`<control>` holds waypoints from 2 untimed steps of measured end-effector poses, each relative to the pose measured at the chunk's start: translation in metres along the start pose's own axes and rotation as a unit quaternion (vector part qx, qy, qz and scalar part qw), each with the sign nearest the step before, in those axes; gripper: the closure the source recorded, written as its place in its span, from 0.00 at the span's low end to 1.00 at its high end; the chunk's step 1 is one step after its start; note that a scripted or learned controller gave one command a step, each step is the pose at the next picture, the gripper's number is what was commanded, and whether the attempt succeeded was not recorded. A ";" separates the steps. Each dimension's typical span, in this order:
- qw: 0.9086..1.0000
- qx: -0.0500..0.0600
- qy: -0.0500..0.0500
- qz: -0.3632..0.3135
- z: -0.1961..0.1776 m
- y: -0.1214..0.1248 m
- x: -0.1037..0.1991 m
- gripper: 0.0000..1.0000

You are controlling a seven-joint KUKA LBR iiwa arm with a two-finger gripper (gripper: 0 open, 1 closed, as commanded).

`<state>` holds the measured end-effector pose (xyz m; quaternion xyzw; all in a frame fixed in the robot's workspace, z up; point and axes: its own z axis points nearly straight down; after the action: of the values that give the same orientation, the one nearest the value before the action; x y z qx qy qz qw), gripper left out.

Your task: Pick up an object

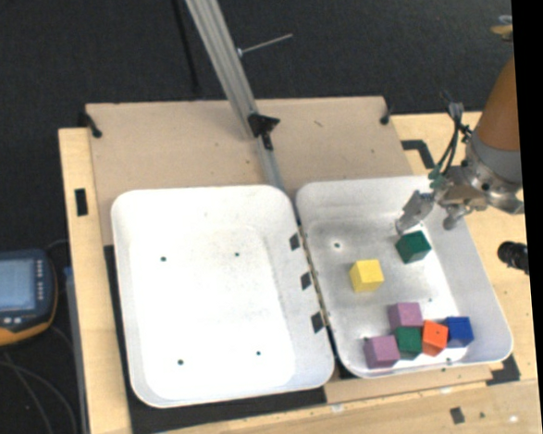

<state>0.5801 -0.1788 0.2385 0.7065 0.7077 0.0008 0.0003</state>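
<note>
Green cube (413, 246) sits in the right bin (331, 207), just below the gripper (426, 206) (whether its claw is released or clenched, I cannot tell). An off-centre descent could nudge it toward the yellow cube (367, 274) nearby.

A tan bench (338, 114) bears two white bins (212, 290) side by side.

Two shallow white plastic bins (206, 202) on a tan wooden bench (87, 298). In the right bin: yellow cube (367, 274), dark green cube (413, 246), two purple cubes (405, 314), green, orange (435, 336) and blue (459, 329) cubes at its near edge.
</note>
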 end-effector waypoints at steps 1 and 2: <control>1.000 0.000 -0.002 -0.001 0.144 0.041 0.073 0.00; 1.000 0.000 -0.001 0.001 0.141 0.040 0.072 0.00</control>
<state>0.6203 -0.1063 0.0972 0.7069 0.7073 0.0004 0.0008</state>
